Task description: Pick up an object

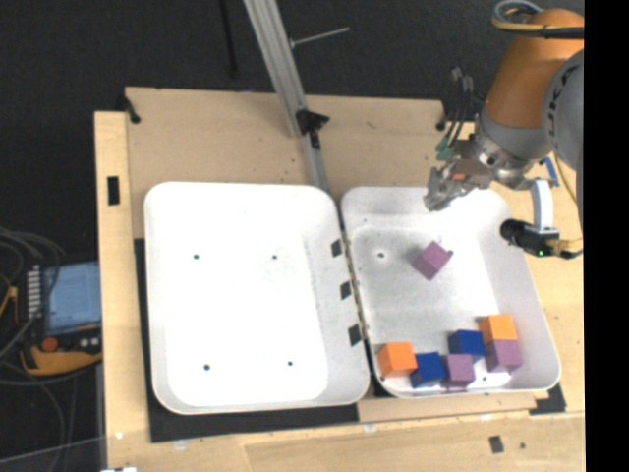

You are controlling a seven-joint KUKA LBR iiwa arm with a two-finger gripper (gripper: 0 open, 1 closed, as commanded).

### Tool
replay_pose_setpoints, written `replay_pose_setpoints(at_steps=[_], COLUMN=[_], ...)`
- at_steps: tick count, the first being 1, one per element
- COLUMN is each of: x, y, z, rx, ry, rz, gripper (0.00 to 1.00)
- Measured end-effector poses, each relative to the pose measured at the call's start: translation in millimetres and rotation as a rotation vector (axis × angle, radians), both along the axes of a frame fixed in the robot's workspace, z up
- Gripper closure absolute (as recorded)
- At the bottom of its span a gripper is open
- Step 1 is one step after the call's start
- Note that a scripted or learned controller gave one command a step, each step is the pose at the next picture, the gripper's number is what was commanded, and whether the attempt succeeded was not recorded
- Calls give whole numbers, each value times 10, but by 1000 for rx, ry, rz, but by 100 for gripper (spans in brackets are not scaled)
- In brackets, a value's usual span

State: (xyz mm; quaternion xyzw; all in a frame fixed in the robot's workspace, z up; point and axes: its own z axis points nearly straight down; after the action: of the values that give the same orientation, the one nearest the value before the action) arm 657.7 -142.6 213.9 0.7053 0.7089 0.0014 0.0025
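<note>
**Over the right bin: gripper high, purple cube below and toward the near side**

Above the far edge of the right bin (511,293) hangs the gripper (444,193), carried by the arm (521,87) reaching in from the right. Its tip is small and dark against the white floor, and I cannot tell how it stands or whether anything is in it; nothing visible hangs beneath it.

The nearest candidate is a lone purple cube (431,260), resting on the bin floor in the far half, apart from everything else. From the gripper it lies toward the near side of the bench and very slightly to the left in the view, so the coming move looks like a short shift nearward and then a descent. The single arm is the only one to reach it.

The cube has no real long axis; its sides look roughly equal. It sits turned on the floor, a corner rather than a flat face pointing toward the camera, so its faces run diagonally to the bin walls. A grip would probably need the wrist rotated to meet two opposite faces squarely.

Along the near wall sits a cluster: an orange block (397,358), blue blocks (429,368), more purple ones (460,368) and another orange (498,326), packed touching, harder to single out. The left bin (246,293) holds no blocks.
</note>
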Motion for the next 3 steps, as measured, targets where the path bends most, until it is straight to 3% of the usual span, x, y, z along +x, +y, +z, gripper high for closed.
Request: replay_pose_setpoints(at_steps=[1,3], x=[72,76], y=[-24,1074], z=[462,422], rx=[0,3], ry=[-1,5], rz=[0,2], gripper=[100,100])
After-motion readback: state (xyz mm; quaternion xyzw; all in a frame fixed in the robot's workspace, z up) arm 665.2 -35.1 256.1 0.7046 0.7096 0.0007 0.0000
